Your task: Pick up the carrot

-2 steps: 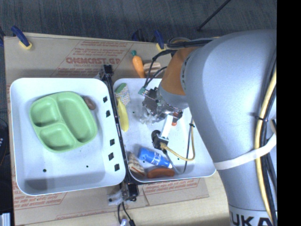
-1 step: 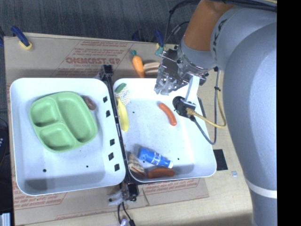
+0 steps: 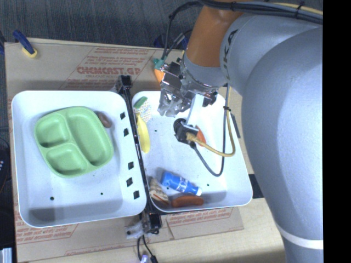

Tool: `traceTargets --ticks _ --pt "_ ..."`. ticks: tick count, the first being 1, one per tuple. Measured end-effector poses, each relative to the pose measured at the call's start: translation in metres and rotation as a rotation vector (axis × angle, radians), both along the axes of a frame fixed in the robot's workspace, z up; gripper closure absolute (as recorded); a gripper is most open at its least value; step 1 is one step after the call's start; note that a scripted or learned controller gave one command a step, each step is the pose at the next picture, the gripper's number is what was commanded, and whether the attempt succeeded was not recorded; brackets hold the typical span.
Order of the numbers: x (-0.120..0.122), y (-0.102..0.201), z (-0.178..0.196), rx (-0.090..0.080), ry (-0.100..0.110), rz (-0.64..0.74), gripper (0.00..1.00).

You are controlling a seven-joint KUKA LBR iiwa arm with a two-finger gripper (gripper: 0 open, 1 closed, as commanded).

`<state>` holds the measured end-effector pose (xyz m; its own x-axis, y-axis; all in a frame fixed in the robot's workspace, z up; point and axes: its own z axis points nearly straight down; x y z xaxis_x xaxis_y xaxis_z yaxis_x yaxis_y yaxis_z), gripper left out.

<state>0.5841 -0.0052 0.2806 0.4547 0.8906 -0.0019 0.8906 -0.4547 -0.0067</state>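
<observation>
Gripper [image 3: 169, 106] hangs over the far part of the right bin [image 3: 237, 186], pointing down; whether it is spread or closed cannot be told, and nothing is seen in its grasp. An orange sliver, seemingly the carrot [image 3: 201, 138], lies on the bin floor just right of the gripper, partly hidden. A banana [image 3: 143, 137] lies along the left wall, with a blue tube [image 3: 181, 183] and a sausage [image 3: 187, 201] at the near end. The left bin [image 3: 27, 201] holds a green divided plate [image 3: 74, 141].

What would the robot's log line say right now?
gripper: over right bin | carrot: lying in that bin, not held | pick: not yet done
</observation>
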Motion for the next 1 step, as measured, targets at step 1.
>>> traceTargets --ticks 1 --pt "0.0 0.0004 0.0099 0.0 0.004 0.008 1.0"
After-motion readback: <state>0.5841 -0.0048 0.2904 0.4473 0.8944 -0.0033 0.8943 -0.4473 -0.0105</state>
